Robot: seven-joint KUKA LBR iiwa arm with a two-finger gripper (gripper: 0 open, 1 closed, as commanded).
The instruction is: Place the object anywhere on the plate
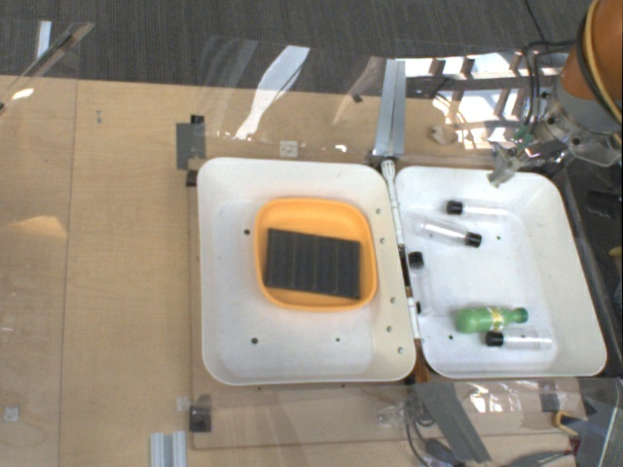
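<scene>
In the left bin (292, 358) an orange plate (313, 224) sits near the middle, slightly toward the far edge, with a dark ribbed rectangular block (313, 264) lying flat on it. The right bin (574, 290) carries several small things: a green bottle (489, 318) lying on its side near the bin's near edge, a clear tube with a black cap (516, 339) just beside it on the near side, another clear capped tube (450, 232) toward the far edge, and a small black-capped piece (455, 207) close behind that. A further small black piece (415, 259) lies by the bin's left wall. Over the far right corner of the surface the claw (506, 163) hangs above the right bin's far rim; whether it is open or closed cannot be told. It hangs well apart from the plate.
</scene>
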